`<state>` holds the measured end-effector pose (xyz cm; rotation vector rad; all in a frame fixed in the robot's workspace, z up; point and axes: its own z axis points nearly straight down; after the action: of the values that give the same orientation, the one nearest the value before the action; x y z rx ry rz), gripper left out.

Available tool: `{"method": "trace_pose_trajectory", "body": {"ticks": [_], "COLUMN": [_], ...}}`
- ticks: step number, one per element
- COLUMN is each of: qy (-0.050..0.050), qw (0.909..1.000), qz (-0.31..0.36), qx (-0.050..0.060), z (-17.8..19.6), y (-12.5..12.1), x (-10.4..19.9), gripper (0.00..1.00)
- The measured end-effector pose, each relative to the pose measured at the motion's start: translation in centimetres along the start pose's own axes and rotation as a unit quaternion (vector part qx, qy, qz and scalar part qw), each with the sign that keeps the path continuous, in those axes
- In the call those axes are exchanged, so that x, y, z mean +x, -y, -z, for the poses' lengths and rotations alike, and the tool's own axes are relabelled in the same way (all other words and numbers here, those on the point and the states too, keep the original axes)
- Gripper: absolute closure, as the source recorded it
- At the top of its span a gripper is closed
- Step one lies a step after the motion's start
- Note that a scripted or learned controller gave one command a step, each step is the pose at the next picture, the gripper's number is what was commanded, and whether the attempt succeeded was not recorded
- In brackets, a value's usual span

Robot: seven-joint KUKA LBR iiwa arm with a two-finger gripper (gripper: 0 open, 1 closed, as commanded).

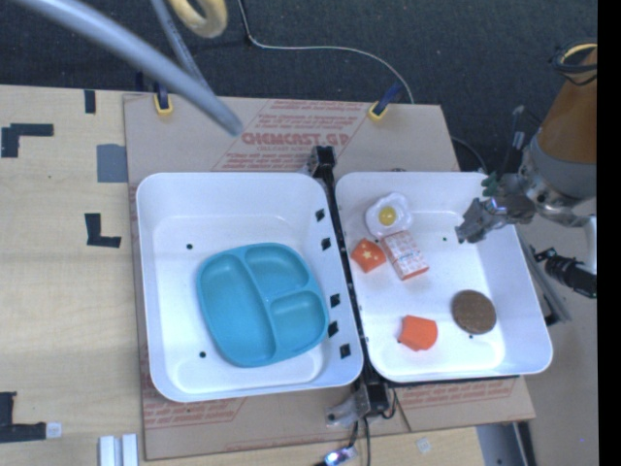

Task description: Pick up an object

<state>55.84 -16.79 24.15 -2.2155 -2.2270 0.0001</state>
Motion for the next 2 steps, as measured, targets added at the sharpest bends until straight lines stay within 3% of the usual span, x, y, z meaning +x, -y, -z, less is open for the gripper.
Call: {"method": "trace_pose_trajectory", "body": {"ticks": [2], "qy": [0.000], "qw": [1.0000], "qz": [0.001], "qx": [0.001], "z": [-1.1], "y": [-3.1], "x": [9.4], "gripper": [1.00]}}
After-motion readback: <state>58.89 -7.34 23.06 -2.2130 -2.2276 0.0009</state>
